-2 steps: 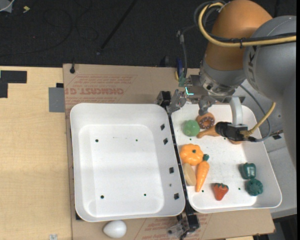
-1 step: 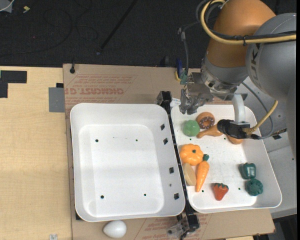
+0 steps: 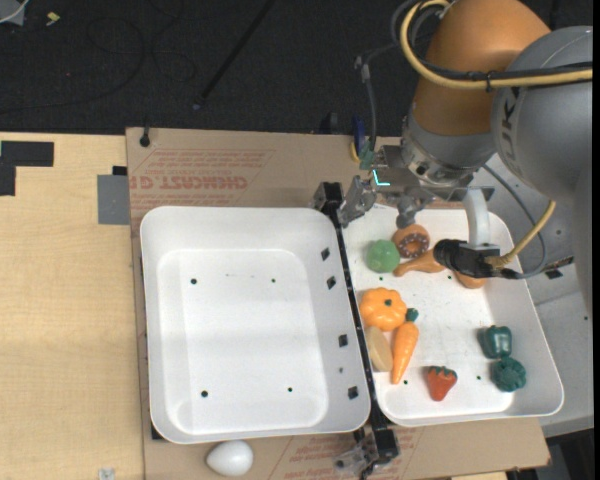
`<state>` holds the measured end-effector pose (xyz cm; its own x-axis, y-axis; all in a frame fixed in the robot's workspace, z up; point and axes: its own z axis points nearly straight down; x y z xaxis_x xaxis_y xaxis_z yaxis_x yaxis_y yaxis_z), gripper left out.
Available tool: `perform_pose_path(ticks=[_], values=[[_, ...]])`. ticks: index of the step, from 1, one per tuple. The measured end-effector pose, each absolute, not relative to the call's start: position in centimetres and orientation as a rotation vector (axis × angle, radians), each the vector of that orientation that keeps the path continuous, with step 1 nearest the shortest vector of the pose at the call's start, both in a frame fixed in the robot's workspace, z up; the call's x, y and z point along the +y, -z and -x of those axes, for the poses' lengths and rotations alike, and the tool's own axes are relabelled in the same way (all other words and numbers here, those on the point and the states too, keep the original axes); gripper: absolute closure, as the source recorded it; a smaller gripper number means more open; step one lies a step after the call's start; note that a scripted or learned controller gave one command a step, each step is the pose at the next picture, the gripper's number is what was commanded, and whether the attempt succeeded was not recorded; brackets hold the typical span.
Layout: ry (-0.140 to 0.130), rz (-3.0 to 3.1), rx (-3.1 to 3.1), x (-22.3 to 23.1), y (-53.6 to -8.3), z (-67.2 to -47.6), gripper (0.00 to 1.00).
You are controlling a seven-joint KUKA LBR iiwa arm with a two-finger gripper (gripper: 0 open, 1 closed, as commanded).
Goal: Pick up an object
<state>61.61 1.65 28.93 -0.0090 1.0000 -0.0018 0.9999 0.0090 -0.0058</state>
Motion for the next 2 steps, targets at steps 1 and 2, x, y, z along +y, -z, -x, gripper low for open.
perform_pose_path(ticks=[1, 2], values=[[-0.011, 2.202, -2.236, 1.66, -29.89, -61.62, 1.00], [-0.013, 2.199, -2.238, 1.75, -29.85, -61.60, 0.00]])
